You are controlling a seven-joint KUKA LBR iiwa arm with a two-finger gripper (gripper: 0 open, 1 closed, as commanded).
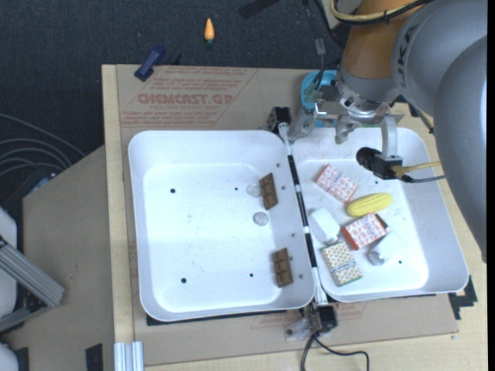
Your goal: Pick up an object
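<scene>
I log: tool (340,126) above right bin (433,207) rim, grip state unreadable; corn cob (370,203) and small cartons lie loose for picking.

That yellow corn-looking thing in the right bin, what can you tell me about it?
The corn cob looks like a small toy, yellow with a bumpy kernel pattern, probably plastic. It lies on its side on the floor of the right bin, its length running roughly left to right and tilted slightly. A red and white box sits just below it, very close or touching. The gripper is above the bin's far edge, away from it.
</scene>
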